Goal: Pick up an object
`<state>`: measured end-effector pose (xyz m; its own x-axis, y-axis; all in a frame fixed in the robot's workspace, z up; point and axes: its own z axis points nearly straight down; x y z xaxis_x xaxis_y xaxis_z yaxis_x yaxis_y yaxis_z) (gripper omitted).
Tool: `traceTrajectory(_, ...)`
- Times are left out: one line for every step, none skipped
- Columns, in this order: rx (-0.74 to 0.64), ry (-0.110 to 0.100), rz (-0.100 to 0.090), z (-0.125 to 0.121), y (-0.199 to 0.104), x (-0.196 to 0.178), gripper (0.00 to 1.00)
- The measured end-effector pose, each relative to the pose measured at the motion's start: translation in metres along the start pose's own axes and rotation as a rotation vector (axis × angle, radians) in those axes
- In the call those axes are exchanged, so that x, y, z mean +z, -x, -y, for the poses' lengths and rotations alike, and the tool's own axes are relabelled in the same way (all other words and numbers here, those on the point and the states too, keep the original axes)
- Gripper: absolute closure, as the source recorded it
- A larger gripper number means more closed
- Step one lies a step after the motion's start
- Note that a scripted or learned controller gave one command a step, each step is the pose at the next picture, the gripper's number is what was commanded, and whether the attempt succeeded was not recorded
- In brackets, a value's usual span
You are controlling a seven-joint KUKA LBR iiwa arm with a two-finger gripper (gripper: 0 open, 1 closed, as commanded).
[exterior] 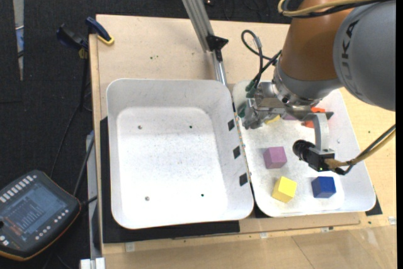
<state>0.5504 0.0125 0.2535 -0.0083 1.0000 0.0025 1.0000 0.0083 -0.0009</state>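
Observation:
In the right bin [352, 195] lie a purple cube [274, 157], a yellow cube [284, 189] and a blue cube [323, 186], all near its front. My gripper [254, 111] hangs low over the bin's back left part, close to the wall shared with the left bin. It is above and to the left of the purple cube, clear of all three cubes. Small yellowish [272, 118] and pink [290, 115] bits peek out from under the wrist, mostly hidden by the arm.
The left bin [119, 97] sits beside the right one. A slanted metal pole [192, 0] crosses the back of the bench. A clamp [94, 31] sits at the bench's back left corner. A pendant [31, 214] lies on the floor at the left.

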Motion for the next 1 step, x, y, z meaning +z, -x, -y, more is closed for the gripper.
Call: traceTrajectory(0.001, -0.002, 0.001, 0.0161, -0.0437, 0.0098, 1.00)
